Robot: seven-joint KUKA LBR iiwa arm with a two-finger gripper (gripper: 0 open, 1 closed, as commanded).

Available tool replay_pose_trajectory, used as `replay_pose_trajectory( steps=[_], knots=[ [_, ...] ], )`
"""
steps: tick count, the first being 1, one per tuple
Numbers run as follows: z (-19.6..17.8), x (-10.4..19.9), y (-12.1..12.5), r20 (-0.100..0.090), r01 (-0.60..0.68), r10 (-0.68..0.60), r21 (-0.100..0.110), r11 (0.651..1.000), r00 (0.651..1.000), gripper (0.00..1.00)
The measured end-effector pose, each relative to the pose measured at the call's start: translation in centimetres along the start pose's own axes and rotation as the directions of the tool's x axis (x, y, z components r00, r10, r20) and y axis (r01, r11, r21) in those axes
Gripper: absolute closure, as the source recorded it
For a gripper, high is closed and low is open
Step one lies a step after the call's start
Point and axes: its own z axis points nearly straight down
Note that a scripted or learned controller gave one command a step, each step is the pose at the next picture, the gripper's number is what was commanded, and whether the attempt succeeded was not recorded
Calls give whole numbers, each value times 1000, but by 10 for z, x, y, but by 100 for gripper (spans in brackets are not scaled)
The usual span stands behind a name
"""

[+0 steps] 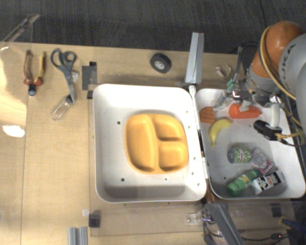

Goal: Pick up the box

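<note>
The grey arm with the orange band is reaching in from the right, and its gripper [238, 97] is hanging over the far left corner of the right white bin [296, 190]. I cannot tell if the jaws are open or closed.

The small white box with black print [266, 182] is lying in the near part of this bin, well apart from the gripper. A green plastic bottle [241, 183] is lying just beside it on the left, and a clear round container with a green label [239, 154] is sitting near, a bit farther back. A yellow banana [218, 129] and an orange-red oblong object [244, 111] are lying close to the gripper.

The left white bin [112, 137] is holding a yellow tray with three compartments [156, 142].
</note>
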Motion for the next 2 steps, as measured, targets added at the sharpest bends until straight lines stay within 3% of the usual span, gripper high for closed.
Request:
replay_pose_trajectory(
  steps=[1,2],
  knots=[
    [25,25,4,-4,13,-13,14,1000,1000,0],
    [36,19,-48,-4,39,-39,11,999,999,0]
  ],
)
